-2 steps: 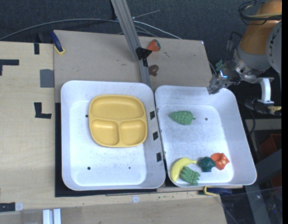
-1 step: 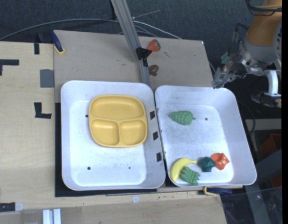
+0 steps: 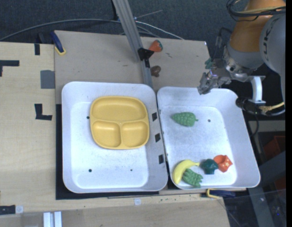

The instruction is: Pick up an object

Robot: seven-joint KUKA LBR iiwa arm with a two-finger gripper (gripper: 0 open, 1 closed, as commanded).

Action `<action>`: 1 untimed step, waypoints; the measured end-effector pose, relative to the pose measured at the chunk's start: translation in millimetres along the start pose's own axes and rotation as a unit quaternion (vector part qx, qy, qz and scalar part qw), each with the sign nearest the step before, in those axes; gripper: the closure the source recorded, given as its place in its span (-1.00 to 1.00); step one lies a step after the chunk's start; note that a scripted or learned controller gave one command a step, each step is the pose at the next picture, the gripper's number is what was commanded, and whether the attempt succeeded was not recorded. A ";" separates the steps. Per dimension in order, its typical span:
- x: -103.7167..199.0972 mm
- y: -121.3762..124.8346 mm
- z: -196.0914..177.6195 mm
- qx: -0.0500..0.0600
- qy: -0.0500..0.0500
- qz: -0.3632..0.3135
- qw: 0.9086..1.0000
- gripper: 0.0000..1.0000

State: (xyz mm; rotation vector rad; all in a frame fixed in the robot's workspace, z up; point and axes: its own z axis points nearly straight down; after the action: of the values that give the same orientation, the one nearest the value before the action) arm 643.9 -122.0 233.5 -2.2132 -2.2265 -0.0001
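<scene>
- Tan wood makes up the tabletop (image 3: 23, 141), which fills the left and lower parts of the frame and carries both bins.
- Grey and orange, the arm (image 3: 252, 32) enters at the upper right of the frame, its wrist bent down toward the bins.
- White and shallow, the left bin (image 3: 75, 174) sits at centre-left; a yellow divided plate (image 3: 120, 122) lies in its upper half.
- White too, the right bin (image 3: 240, 141) sits at centre-right, its left edge against the other bin.
- Among the candidates to pick, a green leafy piece (image 3: 184, 118) lies alone in the upper middle of the right bin, well apart from everything else.
- At the lower edge of the right bin a cluster lies packed together: a yellow banana (image 3: 181, 167), a green bumpy piece (image 3: 193, 178), a dark teal piece (image 3: 209, 166) and a red-orange piece (image 3: 223, 162).
- The pincer (image 3: 205, 86) hangs over the upper left corner of the right bin, near its rim; it is too small and dark to tell whether it is spread or pressed together, and nothing shows in it.
- My judgement: the approach step is in hand, nothing lifted yet. The next move calls for travelling down-frame, lining up over one piece, likely the lone leafy one, and descending squarely.
</scene>
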 end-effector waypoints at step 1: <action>52.4 3.1 9.0 0.000 0.000 0.000 1.000 1.00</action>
State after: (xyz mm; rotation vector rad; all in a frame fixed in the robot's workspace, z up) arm 646.6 -69.5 224.6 -2.2125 -2.2270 0.0013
